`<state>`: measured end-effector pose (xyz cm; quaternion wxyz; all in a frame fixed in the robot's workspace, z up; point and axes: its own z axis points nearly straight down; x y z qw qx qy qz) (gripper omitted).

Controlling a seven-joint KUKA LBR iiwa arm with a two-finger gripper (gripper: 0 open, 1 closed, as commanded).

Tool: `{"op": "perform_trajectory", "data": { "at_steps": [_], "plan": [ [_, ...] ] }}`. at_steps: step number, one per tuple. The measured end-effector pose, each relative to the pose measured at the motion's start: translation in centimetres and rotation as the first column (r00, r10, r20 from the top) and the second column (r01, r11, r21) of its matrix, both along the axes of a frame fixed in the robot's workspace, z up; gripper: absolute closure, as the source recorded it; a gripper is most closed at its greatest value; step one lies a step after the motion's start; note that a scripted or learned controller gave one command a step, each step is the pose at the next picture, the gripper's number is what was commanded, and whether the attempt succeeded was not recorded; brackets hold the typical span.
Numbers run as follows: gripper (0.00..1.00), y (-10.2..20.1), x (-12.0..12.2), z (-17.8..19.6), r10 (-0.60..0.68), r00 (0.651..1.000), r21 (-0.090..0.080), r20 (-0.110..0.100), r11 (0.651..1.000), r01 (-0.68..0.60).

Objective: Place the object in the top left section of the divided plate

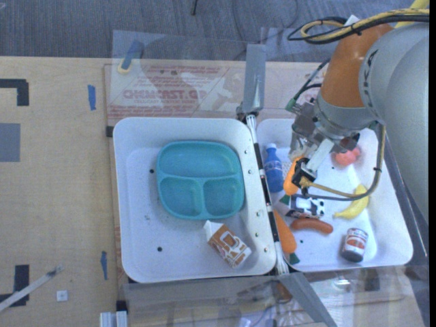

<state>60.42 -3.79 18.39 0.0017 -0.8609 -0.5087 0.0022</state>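
The teal divided plate (201, 179) lies in the left bin (136, 203), with one wide section at the back and two smaller ones at the front; nothing rests in it. My gripper (300, 191) hangs low over the left side of the right bin (395, 244), just right of a blue bottle (272, 167). An orange piece (293, 174) shows right at the gripper; whether it is held is unclear. Just below the gripper lie a red sausage (312, 225) and a carrot (286, 234).
A small brown and white carton (229, 244) lies in the left bin in front of the plate. The right bin also holds a banana (354, 207), a small can (354, 244) and a pink object (346, 157). A ridge separates the bins.
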Motion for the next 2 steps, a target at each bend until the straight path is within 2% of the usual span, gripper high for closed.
{"op": "perform_trajectory", "data": {
  "at_steps": [1, 2],
  "plan": [
    [1.0, 5.8, -3.4, 0.0, -0.396, 0.918, -0.002, -0.001, 0.918, 0.396],
    [1.0, 9.5, -4.8, 0.0, -0.157, 0.988, -0.001, 0.0, 0.988, 0.157]
  ]
}}
